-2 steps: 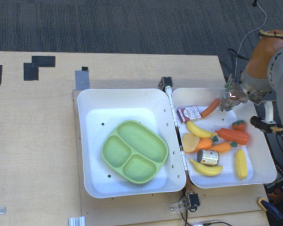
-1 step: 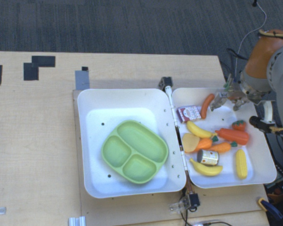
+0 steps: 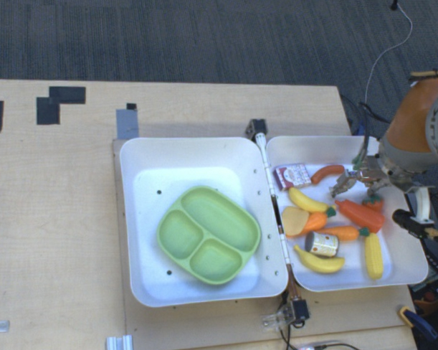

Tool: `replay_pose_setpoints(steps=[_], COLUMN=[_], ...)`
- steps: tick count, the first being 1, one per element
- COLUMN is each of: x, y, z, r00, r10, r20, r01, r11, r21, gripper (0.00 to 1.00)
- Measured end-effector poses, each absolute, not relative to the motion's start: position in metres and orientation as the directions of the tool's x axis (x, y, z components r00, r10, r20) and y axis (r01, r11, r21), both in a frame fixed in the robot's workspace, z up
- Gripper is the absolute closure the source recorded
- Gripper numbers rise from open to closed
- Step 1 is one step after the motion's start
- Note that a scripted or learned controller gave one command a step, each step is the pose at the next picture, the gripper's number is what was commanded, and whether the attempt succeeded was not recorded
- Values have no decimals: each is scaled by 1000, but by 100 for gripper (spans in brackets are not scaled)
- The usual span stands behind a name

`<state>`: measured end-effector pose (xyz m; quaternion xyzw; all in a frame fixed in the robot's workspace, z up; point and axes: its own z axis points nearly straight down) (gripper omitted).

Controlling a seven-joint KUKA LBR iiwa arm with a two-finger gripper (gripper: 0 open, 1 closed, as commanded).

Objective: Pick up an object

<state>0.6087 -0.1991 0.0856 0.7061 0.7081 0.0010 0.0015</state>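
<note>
Left bin (image 3: 134,209), holding a green divided plate (image 3: 209,234). Right of that plate, the right bin (image 3: 416,268) contains toy food: two bananas (image 3: 319,260), carrots (image 3: 360,214), a corn cob (image 3: 373,256), a small can (image 3: 323,244). The gripper (image 3: 346,180), fingers spread and holding nothing, hovers above the upper carrot.

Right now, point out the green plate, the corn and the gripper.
green plate (image 3: 209,234), camera view, ridge where its compartments meet
corn (image 3: 374,256), camera view, middle of the cob
gripper (image 3: 346,181), camera view, between fingertips
</note>
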Motion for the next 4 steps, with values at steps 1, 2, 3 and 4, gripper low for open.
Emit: replay_pose_setpoints(steps=[1,2,3,4], x=[535,538,616,627], y=[-156,-156,-101,-189], z=[87,99,105,91], r00=[-2,-3,-5,-3], r10=[1000,1000,1000,1000], r20=[-1,-3,1,-2], r01=[1000,1000,1000,1000], r11=[2,3,5,3], r21=[7,15,4,4], gripper=[0,100,100,100])
